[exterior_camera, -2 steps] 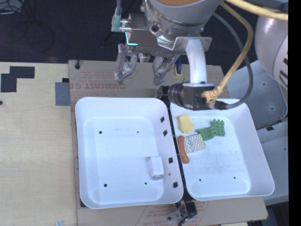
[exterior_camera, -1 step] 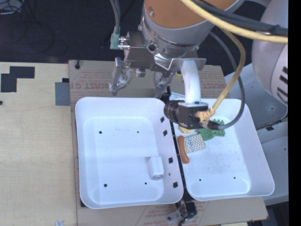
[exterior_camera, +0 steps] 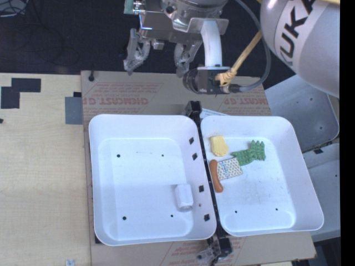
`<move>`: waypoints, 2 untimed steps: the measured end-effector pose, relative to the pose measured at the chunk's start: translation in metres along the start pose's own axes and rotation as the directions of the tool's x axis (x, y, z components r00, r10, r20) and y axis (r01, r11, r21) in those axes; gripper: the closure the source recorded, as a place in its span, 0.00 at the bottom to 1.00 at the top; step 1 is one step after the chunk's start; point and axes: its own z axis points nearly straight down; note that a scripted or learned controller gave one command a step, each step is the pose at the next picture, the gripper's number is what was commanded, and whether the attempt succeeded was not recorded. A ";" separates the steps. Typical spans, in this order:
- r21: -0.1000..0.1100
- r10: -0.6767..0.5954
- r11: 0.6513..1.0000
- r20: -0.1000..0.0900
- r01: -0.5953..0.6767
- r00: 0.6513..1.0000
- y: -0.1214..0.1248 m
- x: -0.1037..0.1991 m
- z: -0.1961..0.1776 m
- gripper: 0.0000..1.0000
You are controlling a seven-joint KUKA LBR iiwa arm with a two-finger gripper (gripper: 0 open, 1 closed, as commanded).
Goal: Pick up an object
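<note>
Camera view: gripper (exterior_camera: 161,57) raised above the far edge of the bench, fingers spread, nothing between them.

Candidate objects clustered in the right bin (exterior_camera: 299,165), near its inner wall: yellow piece (exterior_camera: 218,146), orange sausage-shaped piece (exterior_camera: 216,183), small patterned pouch (exterior_camera: 229,169), green toy (exterior_camera: 250,153). One white cylinder (exterior_camera: 183,197) lying in the left bin (exterior_camera: 111,148), close to the divider. From the gripper, right-bin cluster lies toward the near side and slightly right; cylinder lies almost straight toward the near side. Sausage piece long axis roughly far-to-near, parallel to the divider; green toy long axis slanted across the bin. Pouch touching sausage piece and green toy, so a crowded grasp there; yellow piece and cylinder sit freer. Arm entering from the right, wrist pointing down, well clear of both bins. Descent not yet begun, by judgement.
</note>
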 end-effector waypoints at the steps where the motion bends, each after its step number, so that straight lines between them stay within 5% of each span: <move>1: 0.002 -0.001 1.000 0.000 0.001 1.000 0.026 0.001 0.000 0.00; 2: 0.002 0.000 1.000 0.000 0.000 1.000 0.063 0.000 0.000 0.00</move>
